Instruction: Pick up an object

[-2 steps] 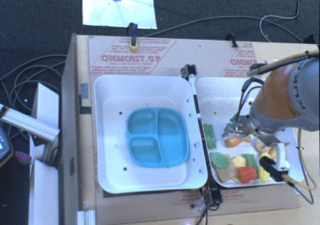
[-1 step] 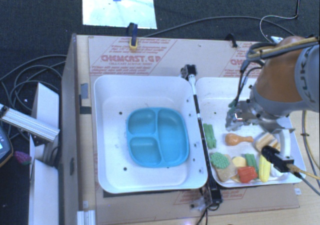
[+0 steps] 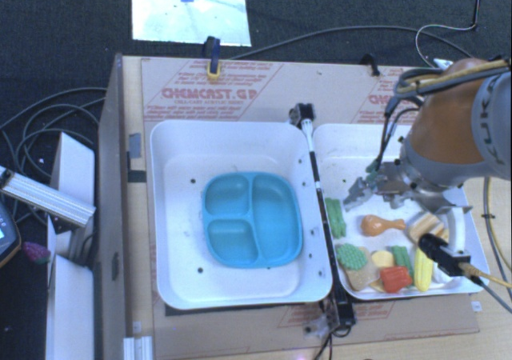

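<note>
At the lower right of your frame, toy foods crowd the near end of the right-hand shallow white bin point(image 3: 340, 146): a red block point(image 3: 394, 278), a yellow corn cob point(image 3: 423, 266), a green ridged piece point(image 3: 350, 255) and, just above them, an orange drumstick-shaped toy point(image 3: 379, 226). Your grey two-finger gripper point(image 3: 358, 191) hangs over that bin just above the drumstick, fingers spread, nothing between them. At centre-left, a blue sectioned plastic plate point(image 3: 252, 218) lies in the left-hand white bin point(image 3: 172, 190).

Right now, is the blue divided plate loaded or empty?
Empty. The blue divided plate sits in the left bin with all three compartments bare; the toy food is in the right bin.
</note>
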You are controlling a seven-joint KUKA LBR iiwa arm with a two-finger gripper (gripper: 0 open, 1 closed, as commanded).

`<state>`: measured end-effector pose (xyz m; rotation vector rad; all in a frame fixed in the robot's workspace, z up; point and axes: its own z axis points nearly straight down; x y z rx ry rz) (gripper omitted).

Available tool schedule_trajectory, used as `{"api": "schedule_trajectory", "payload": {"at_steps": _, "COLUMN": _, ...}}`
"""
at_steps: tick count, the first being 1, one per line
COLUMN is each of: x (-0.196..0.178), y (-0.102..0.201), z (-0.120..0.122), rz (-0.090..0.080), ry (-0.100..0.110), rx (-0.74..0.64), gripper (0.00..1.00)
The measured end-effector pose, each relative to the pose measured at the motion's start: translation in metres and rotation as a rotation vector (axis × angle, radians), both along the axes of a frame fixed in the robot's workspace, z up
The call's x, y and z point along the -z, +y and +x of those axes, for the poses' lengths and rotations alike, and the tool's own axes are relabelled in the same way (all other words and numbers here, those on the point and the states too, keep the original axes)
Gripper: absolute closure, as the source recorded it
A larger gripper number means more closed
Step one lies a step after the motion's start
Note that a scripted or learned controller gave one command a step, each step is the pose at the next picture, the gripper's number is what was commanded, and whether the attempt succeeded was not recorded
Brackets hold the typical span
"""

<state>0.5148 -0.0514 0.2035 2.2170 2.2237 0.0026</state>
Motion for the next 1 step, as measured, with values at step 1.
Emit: {"api": "schedule_trajectory", "payload": {"at_steps": 1, "x": 0.0951, "y": -0.0507, "z": 0.0284, "rz": -0.001, "ry": 0.004, "rx": 0.003, "gripper": 0.0}}
